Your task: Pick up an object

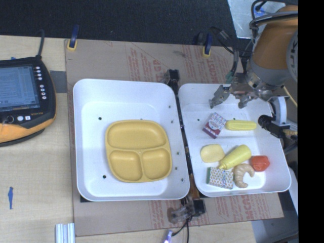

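Toys lie in the right bin (188, 135), all close together. A little red and white box (214, 124) sits near the middle, and a yellow corn cob (241, 125) lies just beside it on the right. Lower down is a pale yellow lump (211, 153). A yellow bottle (235, 157) lies tilted next to it. A red tomato (259, 162) sits to the right of the bottle. A tan curly piece (243, 174) and a green and white packet (219, 177) lie near the front wall of the bin.

The end effector (231, 98) hangs over the back part of the right bin. Its two fingers are spread apart, and nothing is between them. It is above the little box and the corn cob, not touching them.

The left bin (86, 135) holds a yellow tray (137, 150) with three parts. A tablet with an orange edge (23, 97) rests on the bench (30, 196), to the left of the bins.
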Available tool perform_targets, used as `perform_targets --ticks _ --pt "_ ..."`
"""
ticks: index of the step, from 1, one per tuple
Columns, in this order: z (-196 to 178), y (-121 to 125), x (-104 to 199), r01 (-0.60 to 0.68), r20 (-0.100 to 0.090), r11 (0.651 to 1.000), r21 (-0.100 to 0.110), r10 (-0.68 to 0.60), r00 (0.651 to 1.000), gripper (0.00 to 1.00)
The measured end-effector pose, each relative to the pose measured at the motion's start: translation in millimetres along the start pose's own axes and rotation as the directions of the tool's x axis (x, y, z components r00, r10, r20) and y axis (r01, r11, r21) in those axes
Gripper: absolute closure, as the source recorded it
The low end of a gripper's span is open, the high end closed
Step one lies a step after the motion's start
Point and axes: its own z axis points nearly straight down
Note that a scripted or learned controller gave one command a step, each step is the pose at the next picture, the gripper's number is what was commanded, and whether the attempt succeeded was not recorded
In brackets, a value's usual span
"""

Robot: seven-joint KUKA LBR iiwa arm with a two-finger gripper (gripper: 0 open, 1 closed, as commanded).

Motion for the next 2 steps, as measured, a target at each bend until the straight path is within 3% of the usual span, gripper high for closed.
perform_targets --ticks 1,2 --pt "106.8 -10.8 -15.2 0.000 0.001 1.000 0.002 0.000 1.000 0.00" --pt "95.7 -10.3 -16.3 0.003 0.002 1.000 0.002 -0.003 1.000 1.00"
